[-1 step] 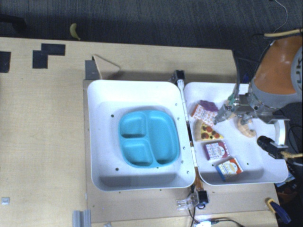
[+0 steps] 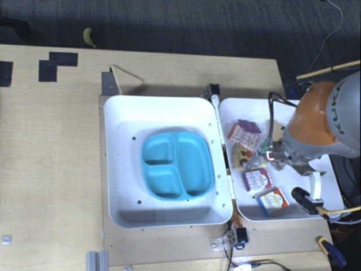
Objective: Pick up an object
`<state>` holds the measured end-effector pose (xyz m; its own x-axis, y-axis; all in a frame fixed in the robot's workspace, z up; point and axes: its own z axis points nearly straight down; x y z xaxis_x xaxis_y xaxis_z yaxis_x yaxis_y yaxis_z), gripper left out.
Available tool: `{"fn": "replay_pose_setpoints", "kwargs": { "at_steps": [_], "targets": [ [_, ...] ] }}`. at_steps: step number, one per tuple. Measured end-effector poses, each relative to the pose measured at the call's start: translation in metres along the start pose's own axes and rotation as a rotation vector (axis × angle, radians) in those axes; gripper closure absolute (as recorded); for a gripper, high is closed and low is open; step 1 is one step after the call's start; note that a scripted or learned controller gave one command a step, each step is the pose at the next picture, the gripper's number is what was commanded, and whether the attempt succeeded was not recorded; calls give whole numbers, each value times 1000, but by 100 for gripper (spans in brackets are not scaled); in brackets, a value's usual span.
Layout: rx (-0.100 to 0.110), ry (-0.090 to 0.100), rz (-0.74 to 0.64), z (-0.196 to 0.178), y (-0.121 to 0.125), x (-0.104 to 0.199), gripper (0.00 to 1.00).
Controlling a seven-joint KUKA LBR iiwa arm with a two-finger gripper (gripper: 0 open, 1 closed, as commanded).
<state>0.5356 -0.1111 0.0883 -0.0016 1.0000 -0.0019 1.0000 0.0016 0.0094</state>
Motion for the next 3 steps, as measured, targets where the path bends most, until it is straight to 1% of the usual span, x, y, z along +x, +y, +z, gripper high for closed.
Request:
{"fn": "replay_pose_setpoints", "kwargs": {
  "at_steps": [1, 2, 3],
  "targets": [
    [-6, 1, -1, -12, 3, 1, 100],
    [-6, 1, -2, -12, 2, 1, 0],
    [-9, 2, -3, -23, 4, 2, 100]
  ]
}}
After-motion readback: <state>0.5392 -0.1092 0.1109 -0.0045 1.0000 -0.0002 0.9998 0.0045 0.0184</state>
